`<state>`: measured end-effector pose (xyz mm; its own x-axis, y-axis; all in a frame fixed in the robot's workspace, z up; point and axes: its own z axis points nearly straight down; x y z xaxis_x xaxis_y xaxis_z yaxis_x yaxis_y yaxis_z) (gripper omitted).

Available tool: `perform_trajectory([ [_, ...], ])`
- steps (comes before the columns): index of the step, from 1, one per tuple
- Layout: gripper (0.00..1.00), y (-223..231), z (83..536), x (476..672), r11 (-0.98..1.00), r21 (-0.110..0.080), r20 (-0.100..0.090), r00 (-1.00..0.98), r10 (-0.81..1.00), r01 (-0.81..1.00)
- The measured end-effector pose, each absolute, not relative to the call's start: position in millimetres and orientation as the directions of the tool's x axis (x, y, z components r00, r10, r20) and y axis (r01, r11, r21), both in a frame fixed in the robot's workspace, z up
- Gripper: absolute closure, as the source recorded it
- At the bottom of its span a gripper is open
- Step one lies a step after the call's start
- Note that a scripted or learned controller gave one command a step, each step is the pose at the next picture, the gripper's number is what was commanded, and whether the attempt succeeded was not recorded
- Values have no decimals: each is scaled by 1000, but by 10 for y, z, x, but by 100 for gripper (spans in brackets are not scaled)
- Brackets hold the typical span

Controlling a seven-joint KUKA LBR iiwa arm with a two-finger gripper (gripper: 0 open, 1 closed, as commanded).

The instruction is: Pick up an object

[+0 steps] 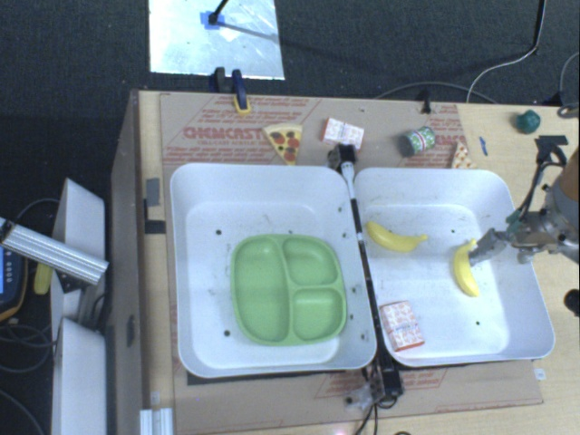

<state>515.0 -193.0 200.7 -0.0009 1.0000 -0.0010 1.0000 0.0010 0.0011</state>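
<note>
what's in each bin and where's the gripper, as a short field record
left bin: green divided plate
right bin: two bananas, one near the divider, one by the gripper; red and white packet at the front
gripper: over the right bin, beside the right banana
bench behind bins: pizza slice toy, small can

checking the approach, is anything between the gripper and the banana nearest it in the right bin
Nothing visible does. The gripper sits right beside the upright banana at the right bin; the other banana and the snack packet lie off to the side.
</note>
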Motion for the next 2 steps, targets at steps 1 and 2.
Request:
perform_trajectory([
  [1,0,-1859,1105,5523,3,-2,1,-3,1000,1000],
  [2,100,-1866,1223,5539,5,3,-1,-5,1000,1000],
])
